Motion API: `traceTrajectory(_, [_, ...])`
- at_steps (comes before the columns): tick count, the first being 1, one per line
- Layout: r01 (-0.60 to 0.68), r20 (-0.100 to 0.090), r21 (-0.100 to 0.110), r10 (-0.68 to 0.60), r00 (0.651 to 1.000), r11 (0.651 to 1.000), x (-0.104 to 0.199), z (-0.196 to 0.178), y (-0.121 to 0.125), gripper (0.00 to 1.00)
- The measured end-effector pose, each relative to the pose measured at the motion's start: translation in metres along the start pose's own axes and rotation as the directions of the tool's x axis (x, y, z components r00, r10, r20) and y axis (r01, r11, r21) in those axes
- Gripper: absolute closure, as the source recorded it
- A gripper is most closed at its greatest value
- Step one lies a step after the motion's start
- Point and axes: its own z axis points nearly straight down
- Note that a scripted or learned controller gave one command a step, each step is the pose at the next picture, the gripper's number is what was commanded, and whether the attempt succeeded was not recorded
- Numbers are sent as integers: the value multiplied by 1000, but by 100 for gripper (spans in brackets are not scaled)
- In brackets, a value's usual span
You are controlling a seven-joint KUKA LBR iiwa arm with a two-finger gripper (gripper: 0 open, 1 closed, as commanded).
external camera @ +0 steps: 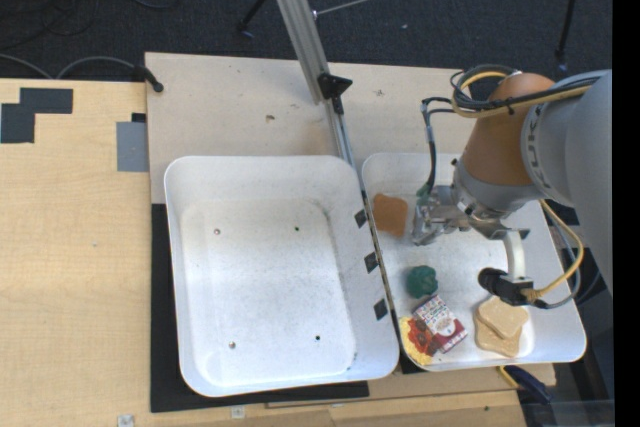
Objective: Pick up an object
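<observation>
Gripper (428, 223) is low in the right bin (560, 340), just beside the brown sponge block (390, 213); can't tell the grip's state; green ball (422, 280) sits near.

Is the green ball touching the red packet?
Apart. In the camera view, white bin floor shows between the green ball and the red packet below it.
</observation>
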Motion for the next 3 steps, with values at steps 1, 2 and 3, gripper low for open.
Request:
traceTrajectory(1, [9,1,-7,-9,1000,1000,1,-63,-1,100])
traceTrajectory(2, [12,1,-6,-12,1000,1000,8,-109,-1,100])
traceTrajectory(3, [12,1,-6,-12,1000,1000,12,-158,8,100])
